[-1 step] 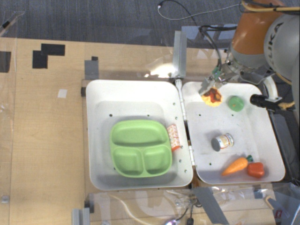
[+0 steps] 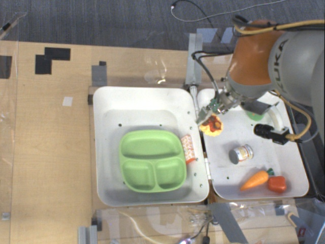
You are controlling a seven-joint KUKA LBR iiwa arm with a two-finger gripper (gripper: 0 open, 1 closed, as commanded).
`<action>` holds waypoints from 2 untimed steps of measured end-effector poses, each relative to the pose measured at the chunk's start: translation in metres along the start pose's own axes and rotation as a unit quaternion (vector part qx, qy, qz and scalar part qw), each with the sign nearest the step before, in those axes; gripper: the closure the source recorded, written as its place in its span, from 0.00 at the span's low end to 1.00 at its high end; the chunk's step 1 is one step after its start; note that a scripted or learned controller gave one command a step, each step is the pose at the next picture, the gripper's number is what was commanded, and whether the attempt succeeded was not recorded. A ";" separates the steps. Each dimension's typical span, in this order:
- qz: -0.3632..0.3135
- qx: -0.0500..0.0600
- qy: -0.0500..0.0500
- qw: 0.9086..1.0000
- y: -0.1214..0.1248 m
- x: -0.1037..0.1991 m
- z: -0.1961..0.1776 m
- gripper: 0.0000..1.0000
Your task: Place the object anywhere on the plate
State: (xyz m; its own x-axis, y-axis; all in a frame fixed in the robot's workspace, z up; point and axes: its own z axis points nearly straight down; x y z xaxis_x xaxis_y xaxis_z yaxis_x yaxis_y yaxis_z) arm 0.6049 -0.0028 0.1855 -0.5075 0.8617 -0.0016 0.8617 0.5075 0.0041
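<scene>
Over the right bin (image 2: 299, 184), near its upper left corner, the grey arm (image 2: 299, 50) with the orange band reaches in from the right and ends in the tool (image 2: 212, 112). Tool sits just above a small yellow and red object (image 2: 213, 126) lying on the bin floor by the wall between the two bins. Can't tell if the tool is wide or narrow, and can't tell if it touches the object; tips are too small and dark to read.

Left bin (image 2: 101, 136) holds the green plate (image 2: 152, 160), three compartments, roughly centred and flat. A small orange and white packet (image 2: 188, 148) lies just beside the plate's right edge, on the bin floor.

Right bin also holds a silver can (image 2: 240, 153) on its side near the middle, an orange carrot (image 2: 255, 180) near the front, and a red piece (image 2: 277, 184) touching or just beside the carrot's green top. A green thing (image 2: 254, 114) shows partly under the arm near the back. A black part with a cable (image 2: 271, 132) hangs off the arm over the bin.

Desk (image 2: 45, 151) is light wood with black marks at upper left.
</scene>
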 end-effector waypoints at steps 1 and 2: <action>0.000 0.000 0.000 1.000 0.000 0.000 0.000 0.00; -0.094 -0.002 -0.001 0.996 0.065 0.045 -0.086 0.00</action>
State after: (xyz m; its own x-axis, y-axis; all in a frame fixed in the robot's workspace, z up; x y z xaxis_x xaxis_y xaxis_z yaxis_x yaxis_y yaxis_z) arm 0.6381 0.0691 0.2722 -0.6594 0.7518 -0.0041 0.7518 0.6594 0.0068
